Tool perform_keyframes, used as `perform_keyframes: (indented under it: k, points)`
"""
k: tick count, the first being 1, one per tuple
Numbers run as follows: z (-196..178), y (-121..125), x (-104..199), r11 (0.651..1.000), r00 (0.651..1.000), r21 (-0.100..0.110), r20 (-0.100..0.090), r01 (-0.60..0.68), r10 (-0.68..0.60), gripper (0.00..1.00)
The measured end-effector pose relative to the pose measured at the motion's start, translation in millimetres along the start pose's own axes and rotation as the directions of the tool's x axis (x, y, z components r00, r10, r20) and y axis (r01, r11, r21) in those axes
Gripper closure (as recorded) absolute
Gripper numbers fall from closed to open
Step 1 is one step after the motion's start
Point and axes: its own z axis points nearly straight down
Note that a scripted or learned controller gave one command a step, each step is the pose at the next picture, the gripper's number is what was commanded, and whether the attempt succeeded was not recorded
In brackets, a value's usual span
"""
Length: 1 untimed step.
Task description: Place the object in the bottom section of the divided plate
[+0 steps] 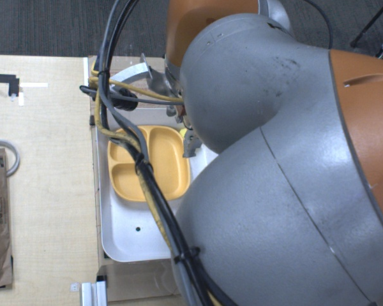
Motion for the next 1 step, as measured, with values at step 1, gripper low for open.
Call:
perform_keyframes:
  k: [1]
  points:
    - [-8.3, 2.5, 0.4, 1.000, 1.000, -0.003, 0.001, -0.006, 0.006, 1.00]
